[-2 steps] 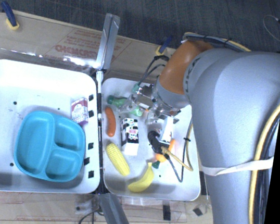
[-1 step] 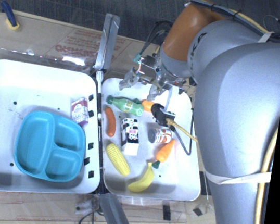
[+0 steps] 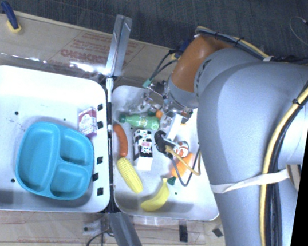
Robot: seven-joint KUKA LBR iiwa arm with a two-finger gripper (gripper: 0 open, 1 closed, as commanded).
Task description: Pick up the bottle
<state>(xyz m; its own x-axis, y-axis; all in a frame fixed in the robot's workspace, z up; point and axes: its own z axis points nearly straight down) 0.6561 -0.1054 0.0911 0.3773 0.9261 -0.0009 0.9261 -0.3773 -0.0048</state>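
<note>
A green bottle point(image 3: 140, 121) lies on its side near the back of the right bin point(image 3: 186, 211). My gripper point(image 3: 158, 104) hangs just above and to the right of the bottle, at the end of the grey arm with its orange band point(image 3: 190, 61). Nothing shows between it and the bottle that tells me of a hold; the bottle rests on the bin floor.
The right bin also holds a sausage point(image 3: 120, 140), a corn cob point(image 3: 129, 175), a banana point(image 3: 156, 198), a black-and-white carton point(image 3: 144, 145) and an orange toy point(image 3: 182, 155). The left bin point(image 3: 8, 91) holds a blue divided plate point(image 3: 55, 160) and a small packet point(image 3: 88, 121).
</note>
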